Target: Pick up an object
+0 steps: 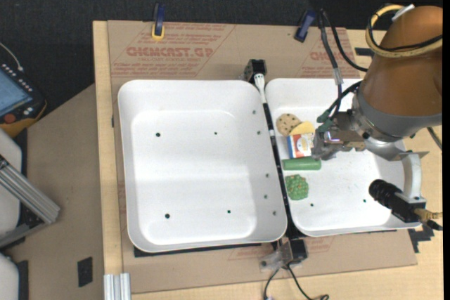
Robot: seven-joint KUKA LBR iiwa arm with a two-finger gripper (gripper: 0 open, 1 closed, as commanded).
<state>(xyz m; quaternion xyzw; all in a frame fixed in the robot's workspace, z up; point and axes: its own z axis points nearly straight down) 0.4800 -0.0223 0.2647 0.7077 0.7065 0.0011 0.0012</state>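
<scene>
Seemingly, the small stiff white-and-orange box [300, 145] is being approached just beside the hand [327, 144]; its grip state cannot be told.

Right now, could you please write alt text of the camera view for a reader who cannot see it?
A grey and orange robot arm reaches from the right into the right white bin, its pincer low beside a small cluster: a round cookie, a yellow wedge, a small box, a green cylinder and a bumpy green piece. The left white bin lies alongside.

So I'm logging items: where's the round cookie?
In the right bin, near its left wall, sits the cookie, touching the yellow block.
</scene>
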